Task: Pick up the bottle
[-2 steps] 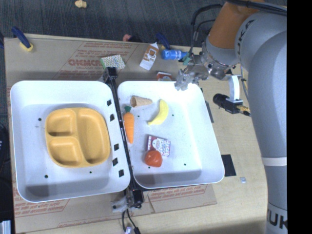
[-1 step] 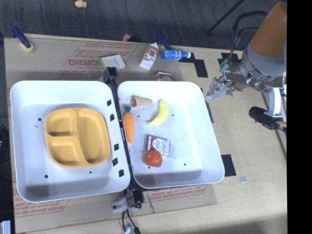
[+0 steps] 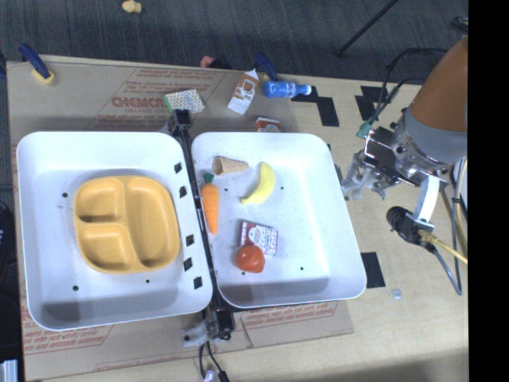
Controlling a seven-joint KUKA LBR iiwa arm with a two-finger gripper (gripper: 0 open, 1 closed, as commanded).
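A small blue bottle [image 3: 283, 90] lies on its side on the bench, behind the right bin [image 3: 338, 213] and outside it. My gripper [image 3: 358, 183] hangs over the bench just past that bin's right rim, well to the right of the bottle and nearer the front. Nothing shows in its grip. The orange band and grey wrist [image 3: 433, 118] rise above it at the right edge.
The right bin holds a carrot [image 3: 210, 205], a banana [image 3: 261, 185], a cone [image 3: 229, 165], a small carton [image 3: 258, 237] and a red fruit [image 3: 250, 259]. A yellow divided plate [image 3: 127, 223] sits in the left bin. A milk carton [image 3: 243, 92] lies beside the bottle.
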